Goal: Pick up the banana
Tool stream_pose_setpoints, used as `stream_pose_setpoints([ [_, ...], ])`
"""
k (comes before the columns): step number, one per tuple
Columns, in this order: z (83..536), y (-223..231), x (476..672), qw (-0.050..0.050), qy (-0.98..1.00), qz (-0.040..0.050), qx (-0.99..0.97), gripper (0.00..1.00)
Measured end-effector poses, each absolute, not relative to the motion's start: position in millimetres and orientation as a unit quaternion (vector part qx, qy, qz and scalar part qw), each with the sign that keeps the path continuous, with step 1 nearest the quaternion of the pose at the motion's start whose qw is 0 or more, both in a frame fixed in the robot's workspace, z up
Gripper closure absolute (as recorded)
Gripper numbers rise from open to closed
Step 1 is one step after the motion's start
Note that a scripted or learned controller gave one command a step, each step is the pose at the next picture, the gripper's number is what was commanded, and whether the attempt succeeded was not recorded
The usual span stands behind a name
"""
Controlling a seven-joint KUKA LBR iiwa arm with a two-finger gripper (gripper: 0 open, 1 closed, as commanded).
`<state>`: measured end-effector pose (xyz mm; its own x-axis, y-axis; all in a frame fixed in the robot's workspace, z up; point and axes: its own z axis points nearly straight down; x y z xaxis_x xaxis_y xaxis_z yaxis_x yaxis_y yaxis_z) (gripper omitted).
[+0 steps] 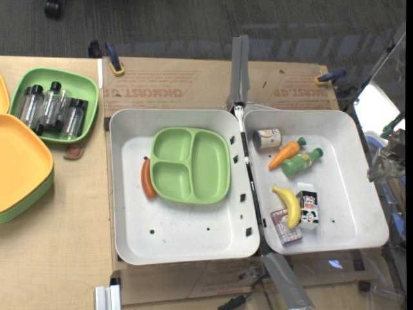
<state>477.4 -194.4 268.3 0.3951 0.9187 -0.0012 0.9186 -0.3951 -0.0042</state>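
The yellow banana (288, 205) lies in the right bin (348, 173), in its lower middle, curving from upper left to lower right. Its lower end rests against a small black-and-white carton (309, 208) and a pink packet (286, 227). A grey part of the arm's gripper (387, 157) shows at the far right edge, outside the bin's right wall and well away from the banana. Nothing is seen held in it.
Above the banana in the right bin are a carrot (284, 154), a green bottle (301, 162) and a small can (267, 137). The left bin (129, 225) holds a green divided plate (191, 165) and a sausage (148, 177). A green tray of bottles (55, 105) and orange plates (22, 166) sit at the far left.
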Motion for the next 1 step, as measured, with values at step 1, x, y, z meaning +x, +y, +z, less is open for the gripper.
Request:
stream_pose_setpoints([
  [1,408.0,-170.4,523.8,0.0,-0.583,0.0017,-0.813,1.0],
])
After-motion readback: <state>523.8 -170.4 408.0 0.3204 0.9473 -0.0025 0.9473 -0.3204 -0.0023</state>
